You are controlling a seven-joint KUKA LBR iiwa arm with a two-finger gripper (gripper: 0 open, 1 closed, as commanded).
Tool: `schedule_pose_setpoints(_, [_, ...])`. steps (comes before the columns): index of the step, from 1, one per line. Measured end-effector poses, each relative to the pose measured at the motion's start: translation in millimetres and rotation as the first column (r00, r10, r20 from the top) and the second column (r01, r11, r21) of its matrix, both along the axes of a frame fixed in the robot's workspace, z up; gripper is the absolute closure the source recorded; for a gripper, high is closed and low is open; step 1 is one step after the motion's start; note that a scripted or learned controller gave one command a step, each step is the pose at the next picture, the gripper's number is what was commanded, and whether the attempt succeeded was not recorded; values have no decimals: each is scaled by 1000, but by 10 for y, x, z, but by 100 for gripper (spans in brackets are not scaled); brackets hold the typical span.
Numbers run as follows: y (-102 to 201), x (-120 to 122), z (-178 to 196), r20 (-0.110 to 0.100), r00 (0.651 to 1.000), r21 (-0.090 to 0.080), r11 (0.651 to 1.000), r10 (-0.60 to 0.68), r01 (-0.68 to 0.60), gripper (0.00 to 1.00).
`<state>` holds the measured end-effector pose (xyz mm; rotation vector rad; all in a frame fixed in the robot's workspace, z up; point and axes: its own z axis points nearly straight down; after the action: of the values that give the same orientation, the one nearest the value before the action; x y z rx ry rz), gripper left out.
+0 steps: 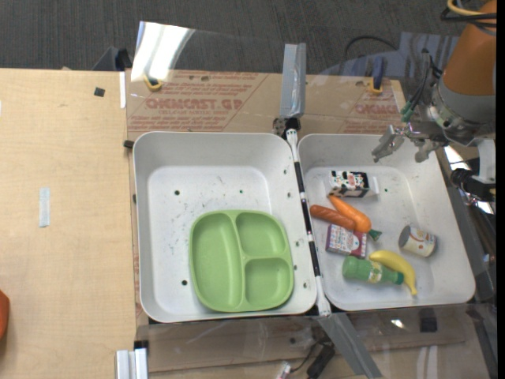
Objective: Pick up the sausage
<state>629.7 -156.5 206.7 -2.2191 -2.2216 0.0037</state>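
You see the arm (472, 69) cut off at the frame's right edge. The fingers (404, 143) are spread apart, grasping nothing. The sausage (331, 215), reddish-orange and slim, lies below-left of them, partly under the carrot (351, 211).

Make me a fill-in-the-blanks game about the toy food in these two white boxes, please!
1. The green divided plate lies in the ____ bin.
2. The banana is colored ____.
3. The sausage lies in the right bin, touching the ____.
4. The gripper hovers over the ____ bin's far edge.

Missing words: left; yellow; carrot; right
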Motion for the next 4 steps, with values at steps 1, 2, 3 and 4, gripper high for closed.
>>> schedule_pose_setpoints(1, [137, -581, -798, 0, 1000, 1, 1000, 5, -5, 0])
schedule_pose_setpoints(2, [597, -847, -1152, 0, 1000, 1, 1000, -9, 9, 0])
schedule_pose_setpoints(3, [580, -850, -1068, -2, 1000, 1, 1000, -15, 15, 100])
schedule_pose_setpoints(4, [580, -850, -1067, -2, 1000, 1, 1000, -14, 14, 0])
